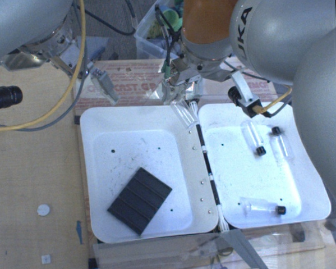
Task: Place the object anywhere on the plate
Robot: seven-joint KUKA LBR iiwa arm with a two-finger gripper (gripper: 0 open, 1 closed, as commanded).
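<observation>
A clear syringe-like tube (185,114) hangs pinched between the fingers of the gripper (180,97), above the ridge where the two bins meet. It looks thinly held, so it may slip and fall short of the dark ridged plate (140,200), which lies low in the left bin (94,126). The right bin (304,152) holds three more clear tubes (252,138) with black caps.

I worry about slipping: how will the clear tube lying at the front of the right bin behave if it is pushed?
The clear tube looks round and smooth, so it would probably roll sideways. It seems light and may slip between jaws. Its black cap might stop rolling somewhat.
</observation>
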